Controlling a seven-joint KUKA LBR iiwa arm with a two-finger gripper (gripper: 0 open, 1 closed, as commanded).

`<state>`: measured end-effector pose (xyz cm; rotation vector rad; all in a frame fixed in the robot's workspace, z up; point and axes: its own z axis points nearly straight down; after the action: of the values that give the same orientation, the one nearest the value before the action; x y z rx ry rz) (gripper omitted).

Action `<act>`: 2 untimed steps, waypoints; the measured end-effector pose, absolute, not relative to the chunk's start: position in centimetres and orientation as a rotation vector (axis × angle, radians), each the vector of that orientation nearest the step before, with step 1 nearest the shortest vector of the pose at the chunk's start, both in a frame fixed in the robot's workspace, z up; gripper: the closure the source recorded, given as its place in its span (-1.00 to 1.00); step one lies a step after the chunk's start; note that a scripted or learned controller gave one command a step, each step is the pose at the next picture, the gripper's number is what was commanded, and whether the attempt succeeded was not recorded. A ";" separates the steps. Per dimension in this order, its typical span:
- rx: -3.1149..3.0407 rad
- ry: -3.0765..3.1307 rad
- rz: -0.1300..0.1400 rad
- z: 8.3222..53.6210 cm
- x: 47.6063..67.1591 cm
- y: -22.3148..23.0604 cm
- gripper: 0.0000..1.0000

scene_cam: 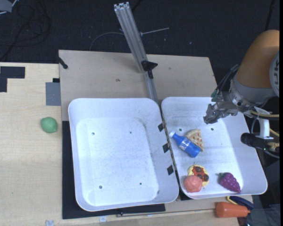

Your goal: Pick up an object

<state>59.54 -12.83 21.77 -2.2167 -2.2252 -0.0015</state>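
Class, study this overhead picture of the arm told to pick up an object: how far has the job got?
Done: the gripper is over the right bin, above its upper part. In hand: nothing shows between it and the toys; the blue bottle, waffle, purple grapes and red-and-yellow toy all lie on the bin floor. Left: descending onto one, gripping and lifting.

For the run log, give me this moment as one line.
gripper: over right bin, nothing seen held | right bin: bottle, waffle, grapes, peach | ball: on bench
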 end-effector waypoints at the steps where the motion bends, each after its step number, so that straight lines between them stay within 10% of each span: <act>1: -2.217 -2.224 0.000 21.6 59.2 -7.8 1.00; 2: -2.217 -2.224 0.000 20.9 59.8 -2.5 1.00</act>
<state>59.81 -2.46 20.90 -2.2166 -2.2245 -0.0004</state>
